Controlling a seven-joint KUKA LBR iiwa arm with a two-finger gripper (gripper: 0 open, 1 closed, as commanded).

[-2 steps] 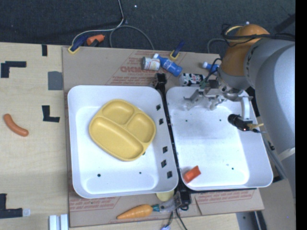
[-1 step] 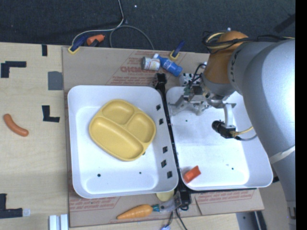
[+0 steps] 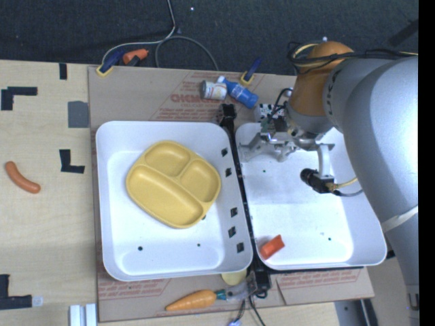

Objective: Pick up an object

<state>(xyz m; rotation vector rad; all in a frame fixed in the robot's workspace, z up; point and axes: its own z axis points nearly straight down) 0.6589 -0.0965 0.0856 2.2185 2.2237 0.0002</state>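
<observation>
- The grey KUKA arm with the orange band [image 3: 380, 134] comes in from the right and hangs over the far end of the right shallow white bin [image 3: 367, 246].
- The left shallow white bin [image 3: 112, 250] carries a yellow plastic divided plate [image 3: 173, 182], lying flat near the bin's middle.
- The tabletop [image 3: 41, 250] outside the bins bears an orange carrot toy [image 3: 190, 301] at the near edge, an orange-red sausage toy [image 3: 22, 177] far to the left, and a small blue-and-white bottle [image 3: 230, 91] behind the bins.
- The pincer [image 3: 272, 141] sits at the far left corner of the right bin, close to the dividing wall; whether it is spread or pressed together cannot be told, as the metal parts are too cluttered, and nothing is visibly pinched.
- The small orange-red block [image 3: 272, 246] is the only loose thing in the right bin, lying at its near left corner, just beside the dividing wall.
- The deciding relation: the block lies almost straight toward the camera from the pincer, along the same wall, well apart. Its long axis looks tilted, rising toward the right, so the pincer would likely need to close across the short width.
</observation>
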